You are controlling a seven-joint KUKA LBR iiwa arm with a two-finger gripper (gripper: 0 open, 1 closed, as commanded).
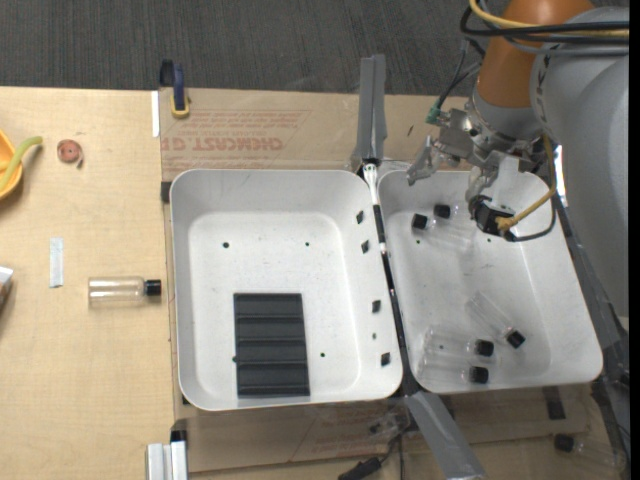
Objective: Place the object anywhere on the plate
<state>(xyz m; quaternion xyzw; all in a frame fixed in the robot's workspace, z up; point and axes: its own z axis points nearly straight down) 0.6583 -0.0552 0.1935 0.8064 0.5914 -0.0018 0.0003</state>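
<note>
1. At the two o'clock corner of the right bin [560, 363], gripper [470, 173] hanging low beneath the orange band of the arm [520, 48], cabling looped about the wrist. Whether closed or apart: cannot tell from this slant. Nothing visibly carried.

2. Just below and to nine o'clock of the gripper, a clear vial with a black cap [420, 221] lying on the bin floor. Judged the likeliest pick target, given the tool poised so near it.

3. Toward the five o'clock end of the same bin, more clear vials with black caps [484, 348] lying loose at mixed angles; count uncertain, glass barely distinguishable against white.

4. Destination judged to be the dark ribbed plate [270, 343], lying flat at six o'clock in the left bin [200, 268], well apart from the gripper. Transfer not yet begun.

5. Bins side by side, touching along a central divider; floors white, shallow, lightly speckled.

6. Bench [80, 388] pale wood. One further capped vial [120, 288] lying on its side at nine o'clock outside the bins, near a small white strip [56, 264]. Cardboard sheet [260, 133] at twelve o'clock; dark carpet beyond.
</note>
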